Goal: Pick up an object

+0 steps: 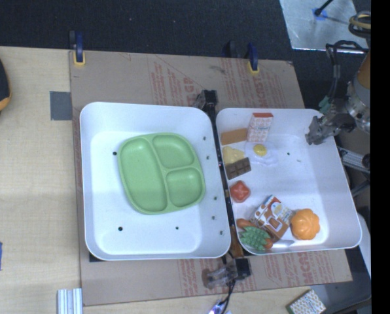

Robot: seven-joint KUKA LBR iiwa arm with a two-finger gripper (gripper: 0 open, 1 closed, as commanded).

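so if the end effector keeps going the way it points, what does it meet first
The end effector sits at the right bin's upper right edge, pointing left and down. It would probably meet bare bin floor first; the yellow piece lies further on. Depth is unclear.

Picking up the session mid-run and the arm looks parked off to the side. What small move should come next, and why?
Probably bring the gripper in over the right bin toward the orange pumpkin-like toy. The gripper sits at the bin's far right rim with nothing seen between its fingers, and that toy lies at the pile's outer edge, with bare floor on its right.
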